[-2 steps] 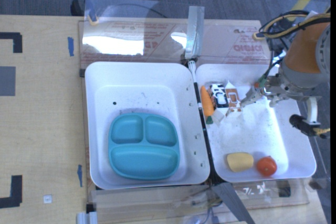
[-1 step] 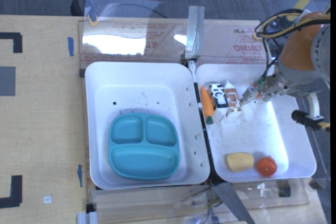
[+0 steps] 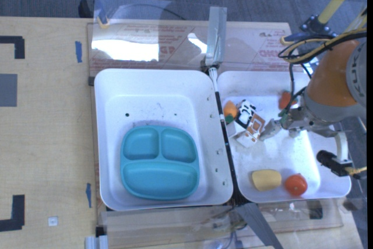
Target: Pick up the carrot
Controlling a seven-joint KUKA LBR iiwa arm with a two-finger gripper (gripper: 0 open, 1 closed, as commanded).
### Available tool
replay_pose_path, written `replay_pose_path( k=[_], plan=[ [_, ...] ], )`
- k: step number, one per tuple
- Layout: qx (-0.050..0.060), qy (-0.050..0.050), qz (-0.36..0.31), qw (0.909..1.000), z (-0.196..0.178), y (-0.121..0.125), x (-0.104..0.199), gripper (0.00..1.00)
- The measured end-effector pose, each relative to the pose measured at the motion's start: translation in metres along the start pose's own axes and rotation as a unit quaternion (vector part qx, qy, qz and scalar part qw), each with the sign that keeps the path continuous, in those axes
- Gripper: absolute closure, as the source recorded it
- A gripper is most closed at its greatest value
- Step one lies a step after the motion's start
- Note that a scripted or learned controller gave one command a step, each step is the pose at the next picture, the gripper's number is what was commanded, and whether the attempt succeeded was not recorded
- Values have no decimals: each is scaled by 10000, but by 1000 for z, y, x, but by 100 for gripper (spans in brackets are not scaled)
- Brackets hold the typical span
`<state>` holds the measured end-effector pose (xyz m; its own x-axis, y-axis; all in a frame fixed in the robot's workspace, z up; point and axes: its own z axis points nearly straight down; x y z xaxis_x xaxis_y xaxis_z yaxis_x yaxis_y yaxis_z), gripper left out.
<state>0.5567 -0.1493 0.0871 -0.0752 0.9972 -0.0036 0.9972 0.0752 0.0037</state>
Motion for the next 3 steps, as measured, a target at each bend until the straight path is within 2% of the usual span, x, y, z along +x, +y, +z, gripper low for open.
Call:
replay_pose_path(
  k=[1,2,3],
  plan=[
    [-16,9,-707,9975,-69,56,9,0],
    [-40,-10,-1965,9805,-168,101,15,0],
    [-14,2,-1964,9805,-165,100,16,0]
  ],
)
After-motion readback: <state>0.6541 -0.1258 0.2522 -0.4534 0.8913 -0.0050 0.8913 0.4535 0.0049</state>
